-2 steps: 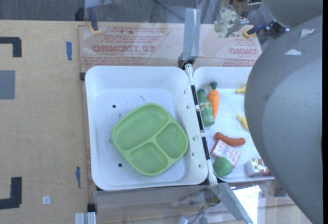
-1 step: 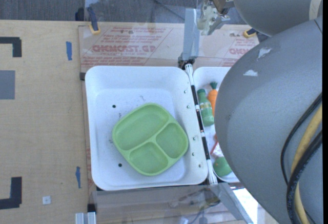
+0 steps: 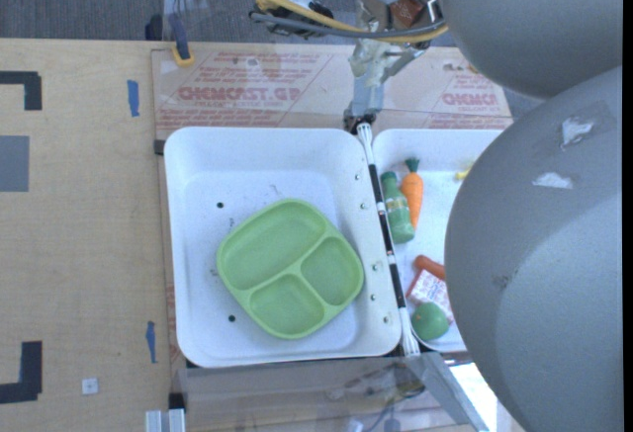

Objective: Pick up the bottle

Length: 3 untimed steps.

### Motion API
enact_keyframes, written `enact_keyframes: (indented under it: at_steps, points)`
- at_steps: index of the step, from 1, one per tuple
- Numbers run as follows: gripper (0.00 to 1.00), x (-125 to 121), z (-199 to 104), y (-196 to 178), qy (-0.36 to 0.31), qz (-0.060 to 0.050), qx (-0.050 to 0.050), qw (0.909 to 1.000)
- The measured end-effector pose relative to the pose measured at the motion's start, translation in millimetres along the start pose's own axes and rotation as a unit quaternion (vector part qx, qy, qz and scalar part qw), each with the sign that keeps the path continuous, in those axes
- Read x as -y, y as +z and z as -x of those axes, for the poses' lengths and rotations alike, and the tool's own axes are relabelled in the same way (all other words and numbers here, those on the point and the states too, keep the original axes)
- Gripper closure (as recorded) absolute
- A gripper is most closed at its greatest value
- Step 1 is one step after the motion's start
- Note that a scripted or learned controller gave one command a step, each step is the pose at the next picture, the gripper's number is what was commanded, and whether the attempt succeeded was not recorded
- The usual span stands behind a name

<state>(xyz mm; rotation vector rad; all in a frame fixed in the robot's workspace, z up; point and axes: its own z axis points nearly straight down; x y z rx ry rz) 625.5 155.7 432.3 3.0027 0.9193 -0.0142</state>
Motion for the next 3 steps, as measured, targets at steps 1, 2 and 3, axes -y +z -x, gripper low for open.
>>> enact_keyframes:
  at_steps: [1, 2, 3]
  points:
    - [1.00, 39.9, -34.2, -0.4, 0.162, 0.001, -0.004, 0.9868]
    - [1.00, 37.6, -68.9, -0.4, 0.170, 0.001, -0.004, 0.9855]
    - [1.00, 39.8, -63.2, -0.3, 0.195, 0.001, -0.003, 0.9807]
